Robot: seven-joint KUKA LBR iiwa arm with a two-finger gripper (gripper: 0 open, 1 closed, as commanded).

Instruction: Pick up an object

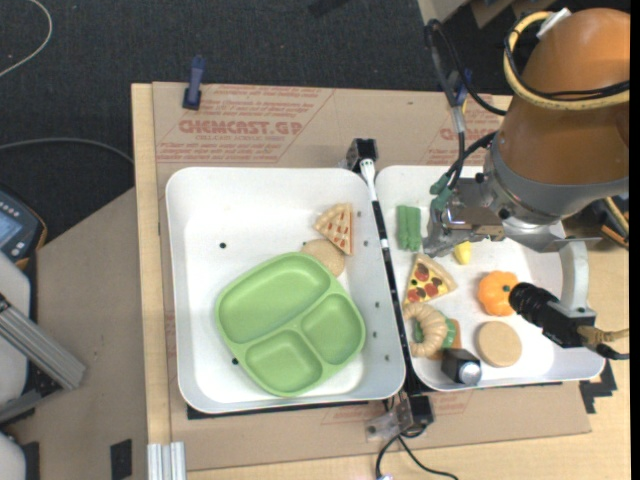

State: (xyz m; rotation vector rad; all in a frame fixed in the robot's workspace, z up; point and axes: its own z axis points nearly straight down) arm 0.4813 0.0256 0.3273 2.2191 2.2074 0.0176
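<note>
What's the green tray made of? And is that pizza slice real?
The green tray looks like matte plastic: one even colour, smooth moulded compartments. The pizza slice seems a toy, probably plastic or rubber, with flat bright painted toppings; I can't be sure.

A brown board [250,128] covers the bench. Two white bins, left [190,268] and right [540,368], sit side by side on it.

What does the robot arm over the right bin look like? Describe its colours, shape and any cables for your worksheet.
The arm is a thick rounded body, with a glossy orange band above a grey wrist section. Black and yellow cables loop around its top. Below sits a metallic gripper, and a black cylindrical part juts out by a white bracket.
</note>
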